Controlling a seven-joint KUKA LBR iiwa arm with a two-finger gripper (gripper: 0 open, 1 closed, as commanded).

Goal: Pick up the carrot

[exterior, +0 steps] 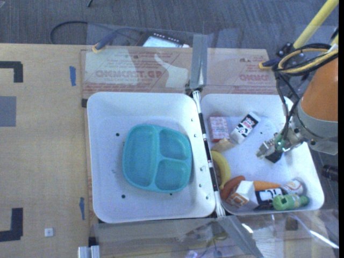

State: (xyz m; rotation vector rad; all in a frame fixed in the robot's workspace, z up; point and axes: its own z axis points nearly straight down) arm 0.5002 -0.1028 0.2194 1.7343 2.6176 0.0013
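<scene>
The left bin (102, 144) carries one thing, a teal divided plate (157, 158), lying a little right of its middle; the rest of its floor shows nothing else.

The right bin (314, 168) is crowded along its left wall and its near edge; by the far left corner lies a small pink packet (218, 127), and just right of it a little black-and-white carton (245, 127), tilted; down the left wall runs a banana (221, 167), and at its near end a reddish sausage-shaped piece (231, 184) touching a white block (240, 193). Along the near edge, right of that block, lies the carrot (265, 185), orange, its long axis running roughly left to right, parallel with that edge; just beyond it sit a dark item (267, 195), a green bottle (289, 201) and a pale round piece (294, 186), all packed close.

The gripper (272, 149) hangs over the middle of the right bin, toward the right wall, with the arm (321, 98) behind it; I cannot tell how its tips stand, and nothing shows in them. The carrot lies from it toward the near edge and very slightly left, apart from it; so I judge the coming move to be a short travel toward that edge and a descent, closing across the carrot's narrow width; the close neighbours look likely to get in the way.
</scene>
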